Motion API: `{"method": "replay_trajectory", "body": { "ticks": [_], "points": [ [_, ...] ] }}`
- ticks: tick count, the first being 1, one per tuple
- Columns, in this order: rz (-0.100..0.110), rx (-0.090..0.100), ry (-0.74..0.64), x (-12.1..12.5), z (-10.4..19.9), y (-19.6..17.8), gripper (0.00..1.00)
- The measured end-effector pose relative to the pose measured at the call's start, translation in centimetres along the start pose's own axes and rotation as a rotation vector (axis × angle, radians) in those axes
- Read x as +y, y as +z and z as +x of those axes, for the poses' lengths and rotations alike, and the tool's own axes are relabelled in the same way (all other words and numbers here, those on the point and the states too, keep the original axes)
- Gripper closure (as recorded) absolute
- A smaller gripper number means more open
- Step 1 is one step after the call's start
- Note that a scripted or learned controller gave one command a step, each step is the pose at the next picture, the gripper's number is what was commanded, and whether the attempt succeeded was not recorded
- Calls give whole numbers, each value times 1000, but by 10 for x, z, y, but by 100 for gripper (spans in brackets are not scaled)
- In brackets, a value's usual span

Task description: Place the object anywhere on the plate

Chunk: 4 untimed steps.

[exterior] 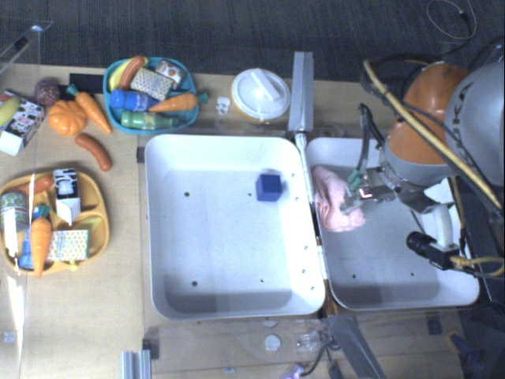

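A soft pink object (331,200) lies at the left side of the right bin (387,271), close to the wall between the bins. My gripper (353,198) is low at the pink object's right edge and touches or overlaps it. The arm's grey body with its orange band (430,113) comes in from the right above the bin. A small blue cube (269,186) rests in the upper right part of the left bin (170,243). A round white dish or lid (261,94) sits on the bench behind the bins.
A blue bowl (150,93) of toy food stands at the back left. A yellow tray (55,223) with several toy items is at the far left. Loose toy vegetables (75,121) lie between them. Cables (410,117) cross over the arm.
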State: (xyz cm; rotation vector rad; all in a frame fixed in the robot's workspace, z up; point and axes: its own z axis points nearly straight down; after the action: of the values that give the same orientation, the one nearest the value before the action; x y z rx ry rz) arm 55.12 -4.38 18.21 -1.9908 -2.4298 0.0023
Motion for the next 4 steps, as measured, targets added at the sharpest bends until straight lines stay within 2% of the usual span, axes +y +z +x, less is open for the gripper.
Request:
{"method": "replay_trajectory", "body": {
  "ticks": [1, 2, 3, 4],
  "points": [
    [-1, 0, -7, 2, 0, -40, 100],
    [0, 0, -411, 17, 45, -40, 100],
    [-2, 1, -811, 23, 91, -47, 100],
    [-3, 0, -1210, 24, 143, -34, 100]
  ]
}}
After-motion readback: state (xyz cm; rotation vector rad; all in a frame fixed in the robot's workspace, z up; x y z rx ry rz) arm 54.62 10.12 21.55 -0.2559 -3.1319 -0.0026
